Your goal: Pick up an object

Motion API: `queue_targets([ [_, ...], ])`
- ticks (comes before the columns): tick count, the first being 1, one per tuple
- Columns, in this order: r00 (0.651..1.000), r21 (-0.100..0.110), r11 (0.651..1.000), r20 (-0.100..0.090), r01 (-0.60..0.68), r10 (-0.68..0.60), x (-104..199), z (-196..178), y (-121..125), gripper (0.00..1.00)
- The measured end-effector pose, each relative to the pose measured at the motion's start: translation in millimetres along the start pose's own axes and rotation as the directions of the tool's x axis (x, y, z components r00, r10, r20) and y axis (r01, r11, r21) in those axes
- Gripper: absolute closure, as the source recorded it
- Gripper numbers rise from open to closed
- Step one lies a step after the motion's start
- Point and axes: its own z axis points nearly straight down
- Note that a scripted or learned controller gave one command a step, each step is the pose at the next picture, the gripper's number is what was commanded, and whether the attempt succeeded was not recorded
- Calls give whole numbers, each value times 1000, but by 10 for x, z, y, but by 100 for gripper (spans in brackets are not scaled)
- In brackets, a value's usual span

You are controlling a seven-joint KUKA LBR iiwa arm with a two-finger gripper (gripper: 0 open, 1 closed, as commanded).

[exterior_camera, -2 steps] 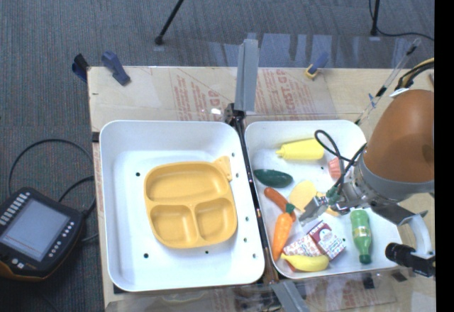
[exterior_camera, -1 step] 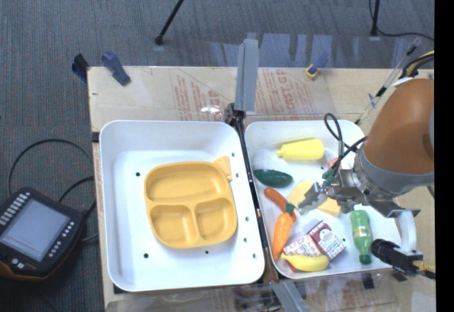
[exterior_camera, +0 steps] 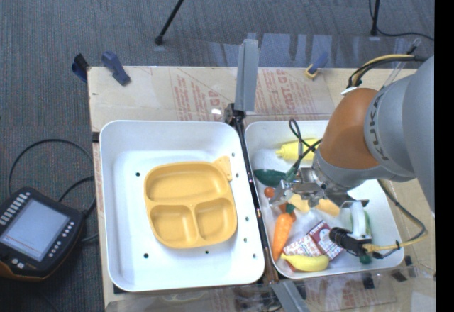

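We see the gripper low in the right bin, but we cannot tell how its jaws stand. Just below it lies an orange carrot, with a dark green piece just to its upper left. A yellow banana and red packet lie nearer the front wall. In the left bin sits a yellow divided tray

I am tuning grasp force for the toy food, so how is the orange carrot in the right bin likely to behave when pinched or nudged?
The carrot looks like a smooth moulded toy, so probably stiff and light. Its body tapers to a point, so closing fingers might squeeze it out towards the thin end. Being round, it may roll if nudged, though the yellow banana and the bin wall beside it should limit that.
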Motion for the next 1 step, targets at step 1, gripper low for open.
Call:
queue_targets([
  [1,1000,-11,1000,-1,-8,8,-25,-150,32,100],
])
